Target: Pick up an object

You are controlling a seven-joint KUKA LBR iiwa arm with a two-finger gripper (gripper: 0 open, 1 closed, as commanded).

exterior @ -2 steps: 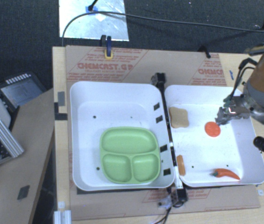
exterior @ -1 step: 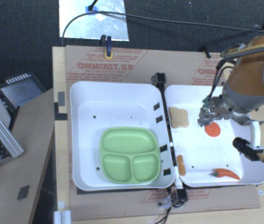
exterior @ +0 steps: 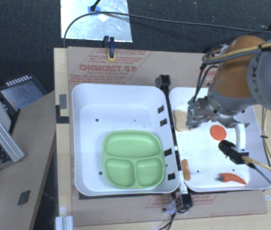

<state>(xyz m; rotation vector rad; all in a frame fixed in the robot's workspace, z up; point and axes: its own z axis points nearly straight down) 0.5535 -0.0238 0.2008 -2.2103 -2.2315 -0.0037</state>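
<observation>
The claw (exterior: 193, 120) hangs low over the far left part of the right bin (exterior: 202, 152), just beside a tan flat piece (exterior: 179, 120). Whether it is released or clenched, I cannot tell. A red disc (exterior: 217, 132) lies just right of it.

The left bin (exterior: 85, 109) holds a green three-part plate (exterior: 133, 158). In the right bin (exterior: 202, 176) the gripper (exterior: 193, 122) hangs just beside a tan flat piece (exterior: 179, 120), an orange-red disc (exterior: 217, 132) near it. An orange pepper (exterior: 232, 178) lies by the front wall, a small orange-brown stick (exterior: 185, 169) by the left wall
</observation>
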